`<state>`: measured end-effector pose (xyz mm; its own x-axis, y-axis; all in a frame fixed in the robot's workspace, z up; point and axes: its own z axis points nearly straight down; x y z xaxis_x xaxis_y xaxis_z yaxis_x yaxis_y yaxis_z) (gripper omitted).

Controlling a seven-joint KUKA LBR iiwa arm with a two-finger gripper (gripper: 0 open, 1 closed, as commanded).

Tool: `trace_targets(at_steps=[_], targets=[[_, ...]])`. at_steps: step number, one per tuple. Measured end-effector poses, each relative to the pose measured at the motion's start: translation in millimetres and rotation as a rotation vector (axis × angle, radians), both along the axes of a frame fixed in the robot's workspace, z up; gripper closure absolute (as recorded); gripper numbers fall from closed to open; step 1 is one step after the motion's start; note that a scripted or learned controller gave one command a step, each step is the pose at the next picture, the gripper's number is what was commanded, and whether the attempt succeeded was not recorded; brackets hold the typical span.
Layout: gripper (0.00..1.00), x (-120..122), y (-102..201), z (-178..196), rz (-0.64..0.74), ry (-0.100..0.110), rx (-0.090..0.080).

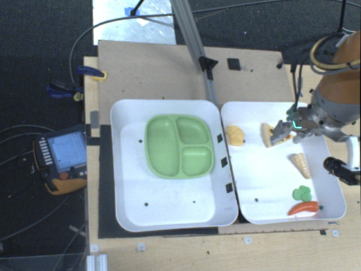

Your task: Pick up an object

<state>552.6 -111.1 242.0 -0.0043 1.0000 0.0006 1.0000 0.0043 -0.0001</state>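
Note:
My gripper (279, 134) reaches in from the right over the upper part of the right bin (265, 208). Its tips sit right beside a pale yellow toy piece (265, 134), touching or nearly so; the view does not show whether the piece is between them. A yellow-orange toy food (234, 135) lies at the right bin's upper left. A cream cone-shaped piece (301, 165) rests on the bin floor right of centre. A green leafy toy (302, 194) and a red sausage-like toy (303, 209) lie in the near right corner.
The left bin (130, 196) holds a green divided plate (179, 146). A grey pole (192, 35) slants across the bench behind the bins. A handheld pendant (62, 160) and cables lie off the bench to the left.

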Motion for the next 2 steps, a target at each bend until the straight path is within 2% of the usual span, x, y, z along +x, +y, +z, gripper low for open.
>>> trace_targets(at_steps=[1, 2], targets=[[0.00, 0, 0, 1, 0.000, -0.002, 0.000], [0.00, -3, 0, -42, -0.003, 0.002, -0.001]])
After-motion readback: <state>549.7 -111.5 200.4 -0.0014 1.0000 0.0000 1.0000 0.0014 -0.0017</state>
